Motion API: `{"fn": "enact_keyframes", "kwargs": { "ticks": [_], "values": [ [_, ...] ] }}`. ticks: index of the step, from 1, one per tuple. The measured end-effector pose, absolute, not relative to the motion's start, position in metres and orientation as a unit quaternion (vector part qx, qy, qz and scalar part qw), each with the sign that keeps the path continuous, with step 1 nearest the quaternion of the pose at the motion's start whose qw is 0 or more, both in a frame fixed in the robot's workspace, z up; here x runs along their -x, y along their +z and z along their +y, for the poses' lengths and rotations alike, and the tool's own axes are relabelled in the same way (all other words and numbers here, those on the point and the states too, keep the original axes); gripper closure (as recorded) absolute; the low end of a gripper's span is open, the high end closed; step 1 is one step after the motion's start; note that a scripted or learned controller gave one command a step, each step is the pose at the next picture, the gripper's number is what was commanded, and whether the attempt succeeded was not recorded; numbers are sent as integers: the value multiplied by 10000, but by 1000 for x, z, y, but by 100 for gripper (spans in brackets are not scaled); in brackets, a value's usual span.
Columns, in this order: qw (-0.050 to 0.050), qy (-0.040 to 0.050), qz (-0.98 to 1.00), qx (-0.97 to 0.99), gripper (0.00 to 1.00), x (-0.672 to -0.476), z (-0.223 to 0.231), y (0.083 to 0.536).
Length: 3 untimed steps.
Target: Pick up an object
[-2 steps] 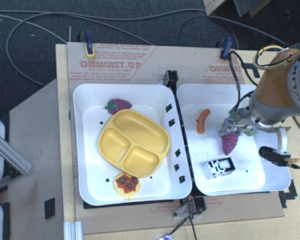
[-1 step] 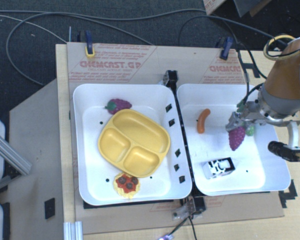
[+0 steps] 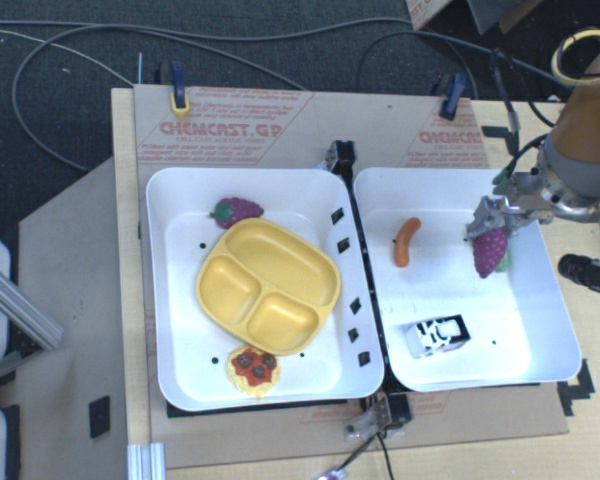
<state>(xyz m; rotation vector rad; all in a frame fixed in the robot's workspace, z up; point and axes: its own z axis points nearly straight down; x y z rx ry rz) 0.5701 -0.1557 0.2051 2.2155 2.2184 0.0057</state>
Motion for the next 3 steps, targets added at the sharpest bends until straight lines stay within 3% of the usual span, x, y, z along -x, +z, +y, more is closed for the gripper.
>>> {"fn": "enact_keyframes", "kwargs": {
  "ticks": [1,3],
  "values": [
    [19,12,7077,-7065,100,-571,-156,234],
    [-2,14,7095,-7047,100,-591,-41,246]
  ]
}}
